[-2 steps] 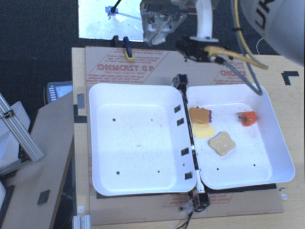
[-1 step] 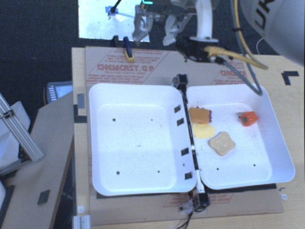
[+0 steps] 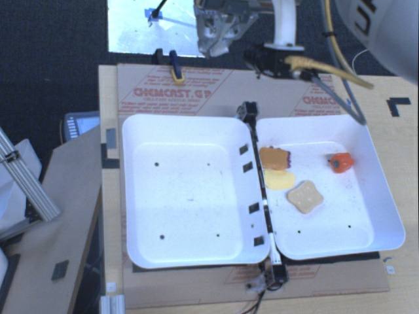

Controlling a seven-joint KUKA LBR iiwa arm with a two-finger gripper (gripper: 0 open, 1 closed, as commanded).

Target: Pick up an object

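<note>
The metal two-finger gripper [image 3: 213, 44] is hanging high beyond the bins; whether it is wide or narrow I cannot tell. The small orange round piece [image 3: 340, 162] is lying alone in the right white bin [image 3: 380, 208], probably the easiest target: descend straight above it.

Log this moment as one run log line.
gripper: raised behind bins, holding nothing | right bin: toast piece, yellow slice, orange object | pick: not yet done

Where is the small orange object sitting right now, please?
The small orange object lies in the right bin, near its far right corner, apart from the toast-like piece and the yellow piece toward the divider.
</note>
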